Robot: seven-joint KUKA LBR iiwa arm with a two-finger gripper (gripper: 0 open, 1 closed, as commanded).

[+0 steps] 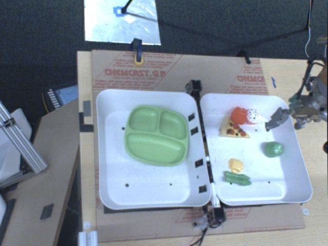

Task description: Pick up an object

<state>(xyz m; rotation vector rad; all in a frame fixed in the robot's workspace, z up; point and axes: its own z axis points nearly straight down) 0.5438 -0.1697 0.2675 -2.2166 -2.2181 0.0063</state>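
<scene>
in the right bin [294, 186], five small toys lie scattered: a red tomato [238, 115] touching a white ball [252, 116], a pizza slice [234, 130] just below them, a green ball [273, 149] near the right wall, a yellow lump [236, 164] and, just under it, a green pod [237, 178]. any of them would serve the task; none is off the floor yet.

the gripper [275, 119] hangs over the bin's upper right edge, between the white ball and the right wall, its dark fingers pointing left and down. whether the jaws stand wide or narrow cannot be told at this angle, and nothing is seen between them. this looks like the approach step, with no object taken. the nearest candidates are the white ball and the green ball; the next move likely calls for settling over one of them and coming down squarely, since round toys may roll from a glancing pinch.

the toys look like smooth moulded plastic or rubber; the pizza slice is flat and wedge-shaped. the left bin [110, 188] carries a pale green plate [156, 135] with three compartments. both bins are glossy white, shallow, with rounded corners, resting on brown board [169, 68].
</scene>
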